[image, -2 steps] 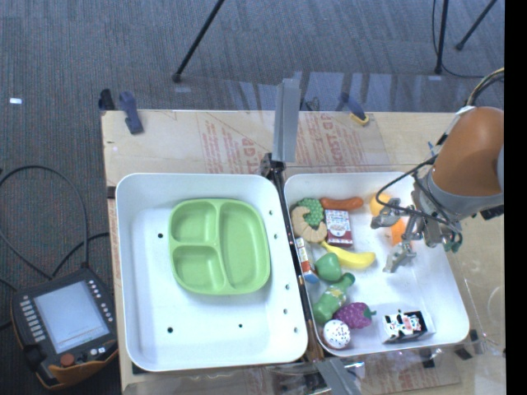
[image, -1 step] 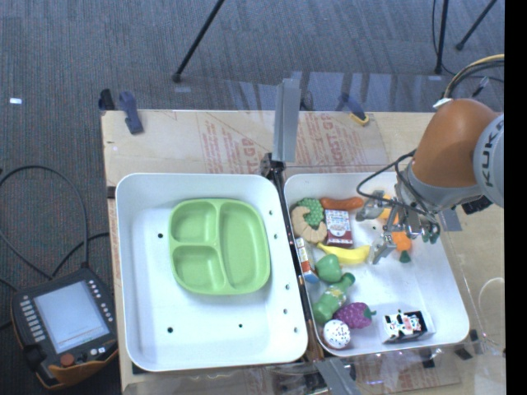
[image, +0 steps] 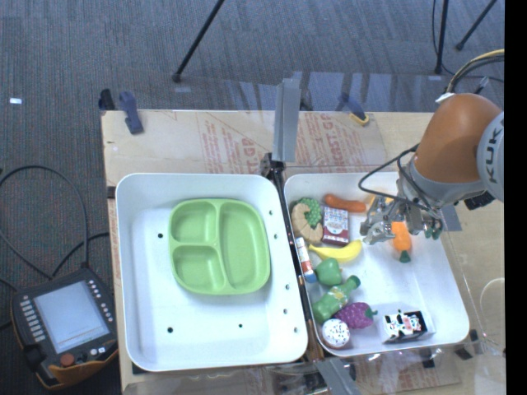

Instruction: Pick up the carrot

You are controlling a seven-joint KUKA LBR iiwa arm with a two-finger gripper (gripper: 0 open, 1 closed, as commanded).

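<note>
Currently we log the following.
Arm: we see the grey arm with its orange band [image: 453,138] reaching in from the right, above the upper right part of the right bin [image: 428,290].
End effector: the end effector [image: 395,227] hangs over the right bin's upper area; we cannot tell whether it stands apart or together, as the metal parts blur together.
Carrot: the carrot [image: 401,239] shows orange with a green tip pointing down, right at the end effector, touching or just beside it; we cannot confirm a grasp.
Right bin contents: we note a sausage [image: 346,204] near the top, a red carton [image: 335,225], a banana [image: 339,251], a green bottle [image: 333,300], purple grapes [image: 358,314] and a small cow-print carton [image: 405,325].
Left bin: the left bin [image: 140,303] carries a green divided plate [image: 220,245].
Worktop: both bins sit side by side on the worktop [image: 198,138].
</note>
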